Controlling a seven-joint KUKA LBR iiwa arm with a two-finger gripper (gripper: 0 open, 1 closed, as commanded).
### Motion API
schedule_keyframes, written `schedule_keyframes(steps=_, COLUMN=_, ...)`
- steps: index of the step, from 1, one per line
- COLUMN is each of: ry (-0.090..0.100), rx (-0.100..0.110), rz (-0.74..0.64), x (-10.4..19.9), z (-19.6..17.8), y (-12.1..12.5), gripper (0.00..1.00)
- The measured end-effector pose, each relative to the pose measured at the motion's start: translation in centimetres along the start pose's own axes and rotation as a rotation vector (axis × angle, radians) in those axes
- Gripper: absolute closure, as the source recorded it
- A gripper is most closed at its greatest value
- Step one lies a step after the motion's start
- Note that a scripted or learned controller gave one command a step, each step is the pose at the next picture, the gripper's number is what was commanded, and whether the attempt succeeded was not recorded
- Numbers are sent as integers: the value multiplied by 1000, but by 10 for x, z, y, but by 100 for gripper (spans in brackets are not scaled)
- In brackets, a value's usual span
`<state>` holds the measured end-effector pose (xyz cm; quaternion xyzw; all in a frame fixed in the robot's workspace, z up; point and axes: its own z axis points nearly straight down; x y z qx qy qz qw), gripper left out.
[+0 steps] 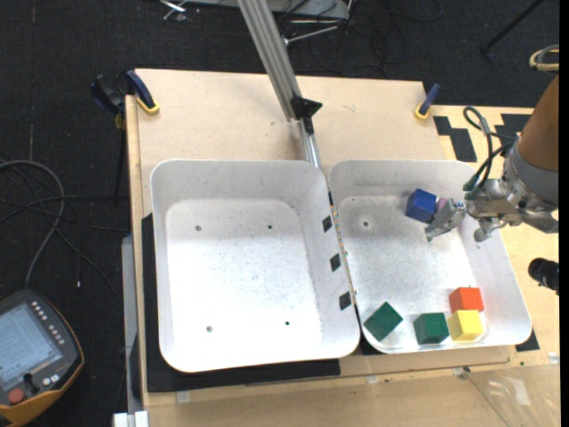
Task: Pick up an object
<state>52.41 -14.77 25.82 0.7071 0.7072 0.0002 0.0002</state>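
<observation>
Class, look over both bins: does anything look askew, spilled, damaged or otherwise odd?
Nothing is spilled or broken. One dark green block sits turned at an angle beside the squarer green block along the right bin's near edge, and the blue block lies apart, near the end effector.

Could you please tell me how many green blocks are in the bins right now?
2. Both lie in the right bin along its near edge: one green block toward the near-left corner, the other beside the yellow block. The arm might hide more.
</observation>
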Motion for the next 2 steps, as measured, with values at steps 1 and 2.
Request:
schedule_keyframes(steps=1, ry=0, rx=-4, rz=-6, x=30, z=-25, y=12, gripper=0)
schedule_keyframes(steps=2, ry=-6, rx=0, rz=7, x=-68, z=6, y=25, gripper=0)
